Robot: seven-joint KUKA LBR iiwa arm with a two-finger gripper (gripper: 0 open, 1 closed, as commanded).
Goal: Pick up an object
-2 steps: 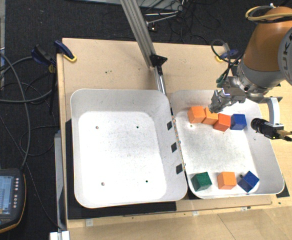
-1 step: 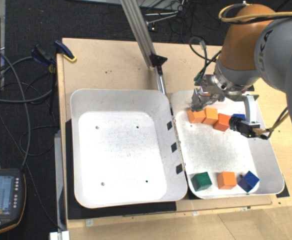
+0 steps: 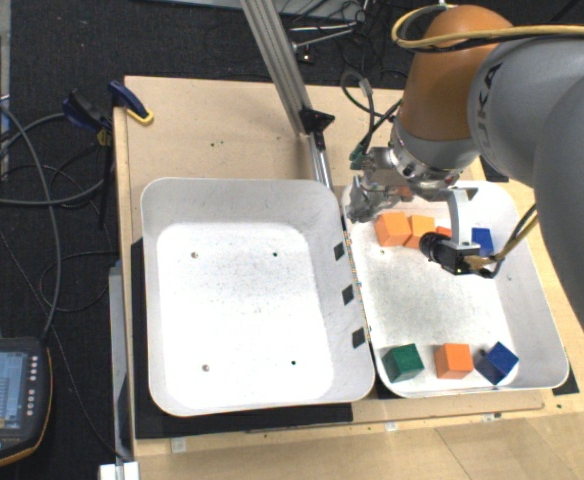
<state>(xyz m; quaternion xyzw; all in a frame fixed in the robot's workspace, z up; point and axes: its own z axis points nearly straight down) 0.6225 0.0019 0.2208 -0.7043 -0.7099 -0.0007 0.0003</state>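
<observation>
The right bin (image 3: 472, 308) holds several small blocks. Two orange blocks (image 3: 394, 228) lie together near its far left corner, with a blue block (image 3: 482, 240) a little to their right. Along the near edge sit a green cube (image 3: 404, 361), an orange cube (image 3: 454, 359) and a blue cube (image 3: 496, 362). My gripper (image 3: 368, 200) hangs low over the far left corner of the right bin, just left of the two orange blocks. The wrist and its cables hide most of it. I see nothing held in it.
The left bin (image 3: 172, 218) lies beside the right one, sharing a raised middle rim (image 3: 350, 288). A slanted metal pole (image 3: 282, 68) stands behind the bins, close to the wrist. A black cable fitting (image 3: 450, 256) hangs from the wrist over the right bin.
</observation>
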